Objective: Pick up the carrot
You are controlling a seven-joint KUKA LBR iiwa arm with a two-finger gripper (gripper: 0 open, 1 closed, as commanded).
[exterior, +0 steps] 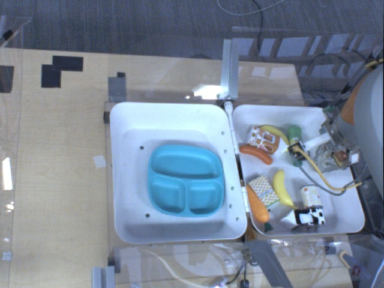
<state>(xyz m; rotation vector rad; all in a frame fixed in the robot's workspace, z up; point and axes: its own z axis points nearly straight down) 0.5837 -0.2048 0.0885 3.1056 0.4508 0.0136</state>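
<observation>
Two shallow white plastic bins sit side by side on the pale wooden bench. The left bin [129, 161] holds a turquoise plastic tray [186, 180] with three compartments, lying flat near its middle. The right bin [354, 218] holds the small items. The orange plastic carrot with a green stub end [258, 205] lies against the bin's left wall near the front corner, its green tip pointing toward the front edge. Just beside it, touching or nearly so, is a small box with a checked pattern [262, 189], and next to that a yellow plastic banana [282, 188] lying lengthwise. Farther back rest a reddish-orange sausage-shaped toy [256, 154], a small printed carton [261, 138] with a second yellow banana [275, 132] curved behind it, and a green rounded piece [294, 134]. Near the front right stand a small white cup-like container [309, 195] and a black-and-white toy [309, 217].

The grey arm comes in from the right, and its gripper [331, 152] hangs over the back right part of the right bin, amid yellow cabling, well apart from the carrot, which lies toward the opposite front-left corner. The gripper's opening cannot be made out
</observation>
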